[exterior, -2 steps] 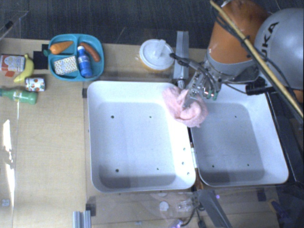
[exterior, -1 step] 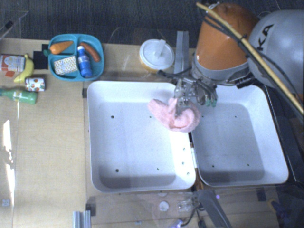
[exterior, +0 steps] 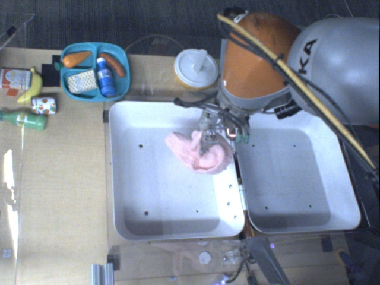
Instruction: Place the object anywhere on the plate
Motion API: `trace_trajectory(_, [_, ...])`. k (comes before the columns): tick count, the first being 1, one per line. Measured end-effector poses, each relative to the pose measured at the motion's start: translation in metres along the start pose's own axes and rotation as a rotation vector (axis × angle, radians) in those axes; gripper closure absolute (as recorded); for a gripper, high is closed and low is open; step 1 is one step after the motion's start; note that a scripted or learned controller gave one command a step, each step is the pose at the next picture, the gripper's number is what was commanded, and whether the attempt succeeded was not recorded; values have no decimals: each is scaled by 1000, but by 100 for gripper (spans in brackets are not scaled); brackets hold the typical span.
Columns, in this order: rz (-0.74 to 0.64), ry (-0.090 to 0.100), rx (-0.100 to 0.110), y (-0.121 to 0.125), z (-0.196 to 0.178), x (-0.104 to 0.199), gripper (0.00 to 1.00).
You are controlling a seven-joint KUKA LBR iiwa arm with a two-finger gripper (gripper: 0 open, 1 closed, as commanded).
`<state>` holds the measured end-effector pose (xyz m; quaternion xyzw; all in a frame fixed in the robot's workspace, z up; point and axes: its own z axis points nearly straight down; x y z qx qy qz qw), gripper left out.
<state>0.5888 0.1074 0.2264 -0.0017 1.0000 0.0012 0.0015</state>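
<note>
Pink cloth [exterior: 199, 152] lies crumpled under hand [exterior: 215, 136] in left bin [exterior: 136, 218].

Crumpled pink cloth [exterior: 199, 152] sits in upper right of left shallow white bin [exterior: 127, 218], gripper [exterior: 215, 136] right over it. Rest of bin floor open. Right white bin [exterior: 297, 215] bare. Blue divided plate [exterior: 122, 70] on tabletop [exterior: 53, 189], packed with toy food; white lidded cup [exterior: 196, 69] near bins' far rim.
</note>
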Motion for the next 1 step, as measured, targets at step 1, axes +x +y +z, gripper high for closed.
trace_trajectory(1, [0,-1,0,0,0,0,0])
